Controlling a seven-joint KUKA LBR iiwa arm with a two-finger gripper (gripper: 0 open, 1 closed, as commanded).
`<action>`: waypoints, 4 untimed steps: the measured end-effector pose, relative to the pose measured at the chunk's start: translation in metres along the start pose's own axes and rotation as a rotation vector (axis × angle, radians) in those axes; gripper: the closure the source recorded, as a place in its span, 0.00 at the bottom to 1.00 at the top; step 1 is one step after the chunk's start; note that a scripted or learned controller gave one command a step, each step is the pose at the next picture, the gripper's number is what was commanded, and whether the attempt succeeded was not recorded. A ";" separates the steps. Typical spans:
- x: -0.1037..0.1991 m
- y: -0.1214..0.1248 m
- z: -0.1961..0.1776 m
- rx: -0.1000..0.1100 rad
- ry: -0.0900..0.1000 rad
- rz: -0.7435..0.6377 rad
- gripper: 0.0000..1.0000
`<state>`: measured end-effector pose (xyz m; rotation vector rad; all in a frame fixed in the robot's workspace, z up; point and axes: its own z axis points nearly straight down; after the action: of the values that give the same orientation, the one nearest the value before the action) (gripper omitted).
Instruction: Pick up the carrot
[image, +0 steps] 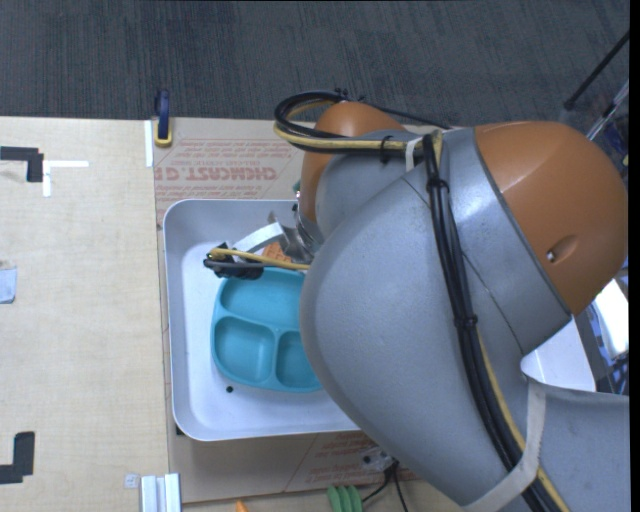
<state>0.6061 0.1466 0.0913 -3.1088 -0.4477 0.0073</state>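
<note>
- Pale bench top (80, 330) spreads wide on the view's left, with a printed cardboard sheet (220, 170) under the white bin (190, 330) and dark carpet (200, 50) beyond the far edge
- Along the bin's left wall and lower wall, both in plain sight with rounded corners, a strip of bare white floor runs between the walls and the teal tray (250, 340)
- That tray, split into compartments, lies flat in the bin, and its right part is hidden under my arm (430, 330)
- My arm, grey with orange caps, comes in from the right and covers the bin's right half
- My gripper (286, 236) hangs over the upper part of the bin, near the top wall and just above the tray's upper edge; I cannot tell whether it is wide or narrow, as the arm's bulk hides most of it
- What I take for the carrot (284, 258) shows as a thin orange sliver at the tray's upper edge, just beside my gripper on its lower side; I cannot tell whether they touch
- A blue clamp (162, 118) sits at the cardboard's top left corner, well apart from the bin
</note>
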 end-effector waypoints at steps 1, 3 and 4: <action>0.000 0.002 -0.006 -0.001 0.001 0.013 1.00; 0.051 -0.030 -0.001 0.002 -0.002 0.082 1.00; 0.026 -0.077 -0.045 -0.003 0.002 0.075 1.00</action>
<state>0.6091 0.2279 0.1360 -3.1259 -0.3312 0.0038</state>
